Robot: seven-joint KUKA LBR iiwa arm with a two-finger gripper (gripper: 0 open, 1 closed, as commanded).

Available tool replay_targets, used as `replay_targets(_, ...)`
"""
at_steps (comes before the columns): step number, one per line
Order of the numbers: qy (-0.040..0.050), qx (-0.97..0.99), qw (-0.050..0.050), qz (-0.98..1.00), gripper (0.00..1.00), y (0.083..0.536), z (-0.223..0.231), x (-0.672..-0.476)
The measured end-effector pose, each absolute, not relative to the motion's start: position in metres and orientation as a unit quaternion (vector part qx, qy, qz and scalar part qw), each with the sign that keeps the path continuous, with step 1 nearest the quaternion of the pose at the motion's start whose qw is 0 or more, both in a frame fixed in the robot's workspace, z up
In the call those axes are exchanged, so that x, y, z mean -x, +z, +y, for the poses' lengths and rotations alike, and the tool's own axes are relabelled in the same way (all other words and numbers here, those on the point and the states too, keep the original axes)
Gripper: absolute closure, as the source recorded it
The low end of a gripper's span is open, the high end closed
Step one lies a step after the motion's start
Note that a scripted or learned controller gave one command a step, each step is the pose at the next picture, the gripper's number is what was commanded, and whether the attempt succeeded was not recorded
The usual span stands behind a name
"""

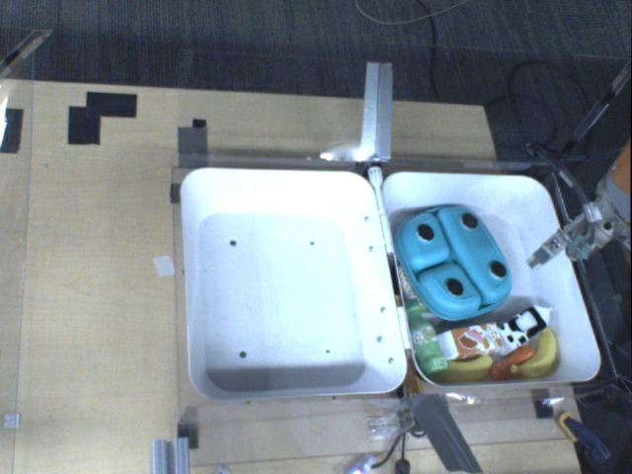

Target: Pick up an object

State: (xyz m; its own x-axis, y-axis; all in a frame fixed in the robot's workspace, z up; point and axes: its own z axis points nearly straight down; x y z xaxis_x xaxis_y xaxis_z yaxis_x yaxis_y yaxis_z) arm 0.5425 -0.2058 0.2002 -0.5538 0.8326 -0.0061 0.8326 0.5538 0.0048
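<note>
Blue four-lobed toy block (453, 261) with dark dimples lies in the right bin (528, 197), against the divider side. Just below it, along the bin's front wall, sit a printed carton (484, 341), a green packet (423, 339) and yellow banana-like pieces (538, 355), packed close together. The gripper (565, 246) hangs over the right bin's far right edge, apart from all objects; whether it is open or closed cannot be told. The left bin (276, 284) sits beside it on the table (89, 294).

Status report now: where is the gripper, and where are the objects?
Gripper at right bin's right wall, above the floor, nothing seen between fingers. Blue four-lobed plastic toy beside divider. Yellow banana-like item and small carton along front wall.
</note>
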Motion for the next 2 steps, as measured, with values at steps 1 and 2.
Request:
replay_targets(1, 0.0005, -0.441, 0.004, 0.897, 1.00, 0.212, -0.206, -0.489)
replay_targets(2, 0.0007, -0.502, 0.003, 0.865, 1.00, 0.181, -0.205, -0.516)
